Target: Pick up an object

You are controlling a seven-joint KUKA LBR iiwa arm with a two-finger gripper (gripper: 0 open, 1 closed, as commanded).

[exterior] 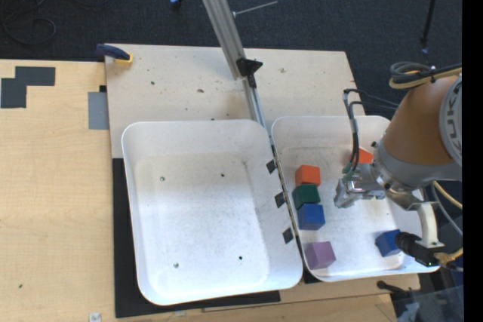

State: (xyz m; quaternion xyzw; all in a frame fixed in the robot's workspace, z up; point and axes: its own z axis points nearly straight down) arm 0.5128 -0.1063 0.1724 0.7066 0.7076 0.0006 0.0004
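Observation:
In the right bin (332, 133) an orange cube (307, 175), a dark green cube (306, 195) and a blue cube (311, 216) lie in a line near its left wall. A purple cube (320, 253) rests near the front rim. Another blue cube (388, 243) sits at the front right. A small orange piece (365, 156) peeks out beside the arm. My gripper (349, 192) hangs low over the bin's middle, just right of the green and blue cubes. I see nothing held in it.
The left bin (151, 154) adjoins the right one, with black clips (278, 198) along the shared wall. A slanted aluminium post (223, 19) rises behind the bins. A black cable (353, 128) loops above the gripper. The arm's wrist (423, 139) covers the right bin's right side.

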